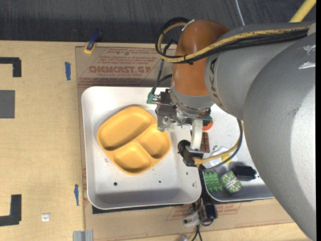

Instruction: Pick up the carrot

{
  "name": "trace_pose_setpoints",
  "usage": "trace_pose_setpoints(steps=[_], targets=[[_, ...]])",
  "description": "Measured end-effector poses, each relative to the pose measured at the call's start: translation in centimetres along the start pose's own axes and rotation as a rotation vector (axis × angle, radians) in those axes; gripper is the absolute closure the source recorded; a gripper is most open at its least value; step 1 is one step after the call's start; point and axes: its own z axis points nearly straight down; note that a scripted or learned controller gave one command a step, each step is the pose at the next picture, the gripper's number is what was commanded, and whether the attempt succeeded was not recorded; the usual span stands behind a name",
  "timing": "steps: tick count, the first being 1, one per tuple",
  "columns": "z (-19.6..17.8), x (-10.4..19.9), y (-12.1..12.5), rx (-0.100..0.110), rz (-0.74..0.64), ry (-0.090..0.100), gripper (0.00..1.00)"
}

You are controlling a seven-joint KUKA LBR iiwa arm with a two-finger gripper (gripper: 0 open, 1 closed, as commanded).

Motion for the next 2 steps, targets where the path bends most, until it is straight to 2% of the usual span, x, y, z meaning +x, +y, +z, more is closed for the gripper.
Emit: trace_pose_setpoints(steps=[1, 2], targets=[[0.9, -2.4, -2.6, 0.005, 0.323, -0.001, 1.0], [-0.2, -4.0, -6.4, 0.005, 0.457, -0.001, 1.0]])
